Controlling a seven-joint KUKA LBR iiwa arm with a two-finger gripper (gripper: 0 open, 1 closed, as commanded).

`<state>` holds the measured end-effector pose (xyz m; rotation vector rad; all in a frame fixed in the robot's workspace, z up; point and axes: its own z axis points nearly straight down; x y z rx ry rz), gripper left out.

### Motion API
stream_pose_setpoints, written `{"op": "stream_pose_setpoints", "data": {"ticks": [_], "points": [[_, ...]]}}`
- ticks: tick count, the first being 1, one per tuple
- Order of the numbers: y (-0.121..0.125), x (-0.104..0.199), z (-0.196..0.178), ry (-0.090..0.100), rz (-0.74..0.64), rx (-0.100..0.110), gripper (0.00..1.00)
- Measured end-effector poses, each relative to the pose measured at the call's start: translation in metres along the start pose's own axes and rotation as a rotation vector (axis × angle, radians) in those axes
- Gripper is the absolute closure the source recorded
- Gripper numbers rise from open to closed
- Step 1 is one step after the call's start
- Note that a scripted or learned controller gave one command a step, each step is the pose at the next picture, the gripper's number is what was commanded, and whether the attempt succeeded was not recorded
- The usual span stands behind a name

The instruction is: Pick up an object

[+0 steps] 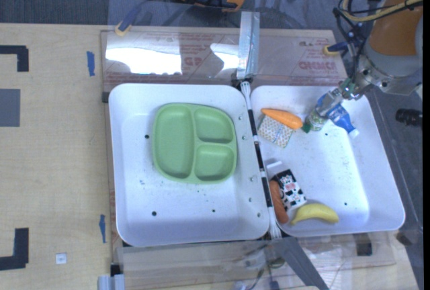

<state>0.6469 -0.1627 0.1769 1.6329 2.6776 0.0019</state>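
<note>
The pincer [339, 95] pinches a bottle [324, 111] above the right bin's [376, 168] far edge; bare floor lies in that bin's middle.

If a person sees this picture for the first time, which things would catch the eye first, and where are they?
The green divided plate probably draws the eye first, lying in the middle of the left bin. Next comes the grey and orange arm at the upper right, its end effector at a small bottle over the right bin. Bright pieces follow: an orange carrot near that bin's top left and a yellow banana at its lower edge.
</note>
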Motion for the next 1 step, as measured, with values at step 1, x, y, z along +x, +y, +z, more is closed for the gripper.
{"op": "stream_pose_setpoints", "data": {"ticks": [1], "points": [[-0.0062,0.0578,-0.0061,0.004,-0.093,0.003,1.00]]}}
